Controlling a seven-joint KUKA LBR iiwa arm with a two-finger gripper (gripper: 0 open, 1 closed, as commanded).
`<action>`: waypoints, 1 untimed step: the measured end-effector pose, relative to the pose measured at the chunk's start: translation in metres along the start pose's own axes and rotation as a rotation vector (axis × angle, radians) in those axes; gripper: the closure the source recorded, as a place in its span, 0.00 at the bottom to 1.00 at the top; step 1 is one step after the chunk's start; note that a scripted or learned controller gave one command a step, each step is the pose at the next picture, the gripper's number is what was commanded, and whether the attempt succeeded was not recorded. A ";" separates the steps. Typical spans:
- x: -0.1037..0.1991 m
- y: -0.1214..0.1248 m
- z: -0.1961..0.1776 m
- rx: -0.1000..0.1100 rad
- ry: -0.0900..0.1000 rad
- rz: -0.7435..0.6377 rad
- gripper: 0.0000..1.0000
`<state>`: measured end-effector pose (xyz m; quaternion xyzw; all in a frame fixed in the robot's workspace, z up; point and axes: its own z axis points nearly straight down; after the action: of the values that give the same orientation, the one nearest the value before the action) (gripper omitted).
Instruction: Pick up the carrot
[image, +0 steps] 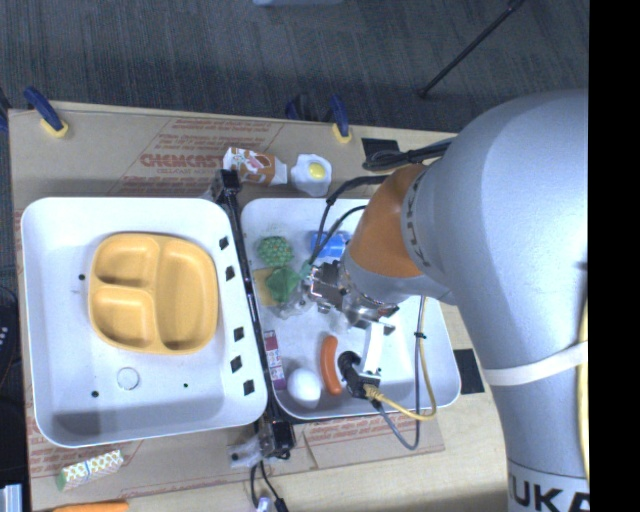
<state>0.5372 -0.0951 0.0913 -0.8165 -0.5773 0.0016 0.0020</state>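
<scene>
The carrot (330, 362), a short orange-red stick, lies in the right bin (440, 385) near its front wall, pointing front to back. My gripper (322, 291) hangs below the orange-banded wrist over the middle of that bin. It is just behind the carrot and beside a green item. Nothing shows in its grip, and the carrot rests on the bin floor, apart from the gripper.
A white egg (303, 386) sits beside the carrot. Green items (273, 250) and a blue one (330, 243) lie at the back of the right bin. The left bin (50, 330) holds a yellow divided plate (155, 290). A small carton (250, 165) and a white-yellow toy (313, 173) stand behind the bins.
</scene>
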 end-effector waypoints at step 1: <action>0.024 0.064 -0.172 -0.004 0.000 -0.078 0.00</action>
<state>0.6065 -0.0940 0.2629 -0.7935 -0.6086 0.0003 0.0006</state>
